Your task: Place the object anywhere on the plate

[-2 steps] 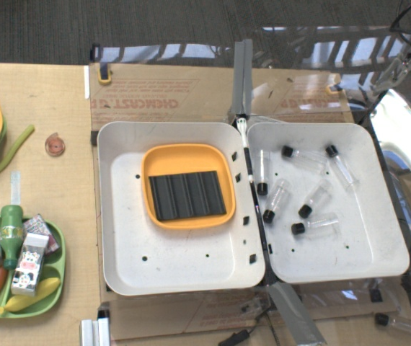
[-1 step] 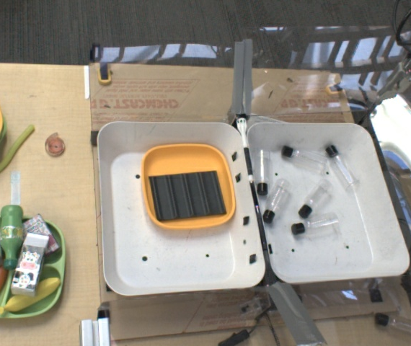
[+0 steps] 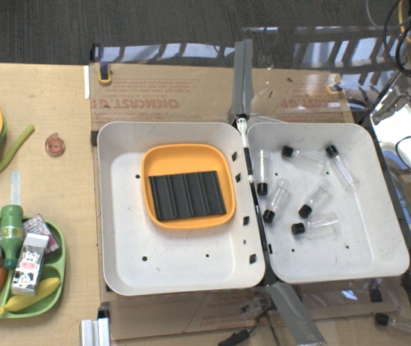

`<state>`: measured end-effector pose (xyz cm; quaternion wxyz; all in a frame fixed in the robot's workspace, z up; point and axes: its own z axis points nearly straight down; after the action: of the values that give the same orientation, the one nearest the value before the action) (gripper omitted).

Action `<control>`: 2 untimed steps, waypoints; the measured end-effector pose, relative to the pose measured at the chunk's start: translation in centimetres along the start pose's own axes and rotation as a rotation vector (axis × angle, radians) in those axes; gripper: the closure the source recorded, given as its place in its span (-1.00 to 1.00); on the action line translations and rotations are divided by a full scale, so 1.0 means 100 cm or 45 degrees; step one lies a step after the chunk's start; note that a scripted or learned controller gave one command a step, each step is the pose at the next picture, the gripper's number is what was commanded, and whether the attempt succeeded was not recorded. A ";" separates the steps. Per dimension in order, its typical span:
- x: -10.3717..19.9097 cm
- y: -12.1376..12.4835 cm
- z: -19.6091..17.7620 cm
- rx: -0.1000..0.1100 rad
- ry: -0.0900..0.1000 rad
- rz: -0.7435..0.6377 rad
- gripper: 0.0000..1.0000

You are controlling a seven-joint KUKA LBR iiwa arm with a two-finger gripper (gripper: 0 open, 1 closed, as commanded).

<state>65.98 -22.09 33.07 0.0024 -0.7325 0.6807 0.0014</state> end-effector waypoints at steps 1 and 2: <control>-0.005 0.000 -0.016 0.002 0.001 -0.462 -1.00; -0.011 -0.001 -0.045 0.000 0.001 -0.855 -1.00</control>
<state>66.02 -21.02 37.55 0.0025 -0.9159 0.4013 0.0002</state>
